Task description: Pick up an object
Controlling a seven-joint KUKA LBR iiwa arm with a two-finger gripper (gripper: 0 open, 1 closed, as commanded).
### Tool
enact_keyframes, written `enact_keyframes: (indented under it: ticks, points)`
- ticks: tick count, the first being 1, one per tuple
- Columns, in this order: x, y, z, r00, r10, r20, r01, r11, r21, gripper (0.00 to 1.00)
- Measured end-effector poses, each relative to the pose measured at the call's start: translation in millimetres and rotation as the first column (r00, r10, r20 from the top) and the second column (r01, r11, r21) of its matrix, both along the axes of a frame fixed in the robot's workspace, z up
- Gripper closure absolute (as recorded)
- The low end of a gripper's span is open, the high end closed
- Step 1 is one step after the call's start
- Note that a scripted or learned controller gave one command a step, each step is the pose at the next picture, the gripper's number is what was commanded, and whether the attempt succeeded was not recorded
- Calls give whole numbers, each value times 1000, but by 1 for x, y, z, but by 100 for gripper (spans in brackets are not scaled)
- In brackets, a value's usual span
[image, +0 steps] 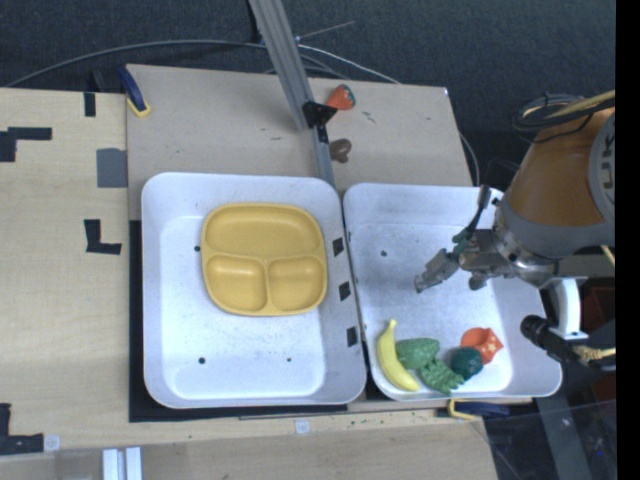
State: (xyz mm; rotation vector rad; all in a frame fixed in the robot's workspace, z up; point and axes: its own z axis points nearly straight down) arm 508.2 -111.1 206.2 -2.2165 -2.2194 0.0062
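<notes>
Two white bins point(150, 268); gripper point(440, 273), state indeterminable, hung over right bin, banana point(392, 360) and other toys unpicked.

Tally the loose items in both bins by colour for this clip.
Yellow: 2, the divided plate and the banana
Green: 3, clustered at
Orange-red: 1
Total: 6

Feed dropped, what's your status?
Hand above right white bin, nothing between its fingers. Yellow toy banana and other toys clustered at near wall. Nothing blocking.
</notes>
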Motion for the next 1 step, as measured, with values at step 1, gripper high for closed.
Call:
enact_keyframes:
  ticks: [1]
  points:
    - [-1, 4, -64, 1000, 0, -2, 0, 1000, 1, 0]
